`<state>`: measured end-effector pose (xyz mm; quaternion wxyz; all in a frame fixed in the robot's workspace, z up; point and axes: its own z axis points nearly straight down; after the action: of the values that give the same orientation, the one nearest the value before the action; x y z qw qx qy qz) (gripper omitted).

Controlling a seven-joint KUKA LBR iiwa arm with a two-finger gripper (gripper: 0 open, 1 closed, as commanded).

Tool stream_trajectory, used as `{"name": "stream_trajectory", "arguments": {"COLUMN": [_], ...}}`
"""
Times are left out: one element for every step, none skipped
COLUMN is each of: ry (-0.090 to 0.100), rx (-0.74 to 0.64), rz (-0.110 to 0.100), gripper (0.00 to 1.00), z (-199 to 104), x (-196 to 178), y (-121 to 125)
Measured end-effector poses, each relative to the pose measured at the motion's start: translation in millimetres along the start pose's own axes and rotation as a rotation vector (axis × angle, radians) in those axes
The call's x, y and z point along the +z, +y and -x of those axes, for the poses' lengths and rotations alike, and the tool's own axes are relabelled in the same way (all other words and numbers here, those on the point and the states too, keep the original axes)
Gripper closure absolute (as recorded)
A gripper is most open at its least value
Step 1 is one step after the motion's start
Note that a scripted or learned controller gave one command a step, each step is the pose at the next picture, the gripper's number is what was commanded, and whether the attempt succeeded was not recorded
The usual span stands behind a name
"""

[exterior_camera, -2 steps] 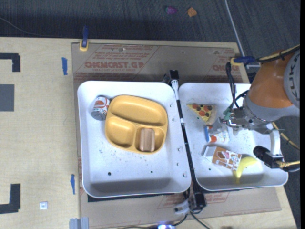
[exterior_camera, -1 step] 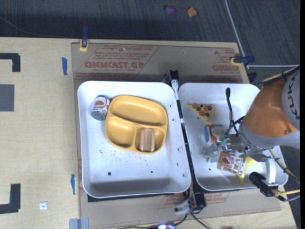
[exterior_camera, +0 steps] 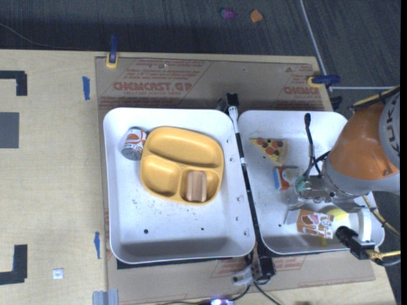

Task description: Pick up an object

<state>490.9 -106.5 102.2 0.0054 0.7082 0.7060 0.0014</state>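
Observation:
In the right bin (exterior_camera: 267,234) lie a toy pizza slice (exterior_camera: 269,148), a small blue, red and white packet (exterior_camera: 282,178) and an orange and white carton (exterior_camera: 315,223) with a yellow piece (exterior_camera: 339,217) beside it. My gripper (exterior_camera: 304,196) hangs low over the bin's right half, just above the carton and right of the packet. The arm's orange band (exterior_camera: 362,148) sits above it. Nothing shows as held.
The left bin (exterior_camera: 172,240) holds a yellow divided tray (exterior_camera: 178,161) with a brown roll (exterior_camera: 196,186) in its lower right compartment. A small can (exterior_camera: 132,143) lies at the tray's upper left. A thin black stick (exterior_camera: 308,138) stands near the arm.

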Motion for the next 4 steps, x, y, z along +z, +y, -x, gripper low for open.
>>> {"name": "stream_trajectory", "arguments": {"ry": [0.006, 0.006, 0.006, 0.006], "rx": [-0.004, -0.003, -0.002, -0.003], "rz": [-0.008, -0.009, -0.011, -0.009], "gripper": [1.00, 0.00, 0.00, 0.00], "z": [-68, -68, -9, -11], "x": [-83, -82, -28, 7], "y": [62, 61, 42, 29]}}
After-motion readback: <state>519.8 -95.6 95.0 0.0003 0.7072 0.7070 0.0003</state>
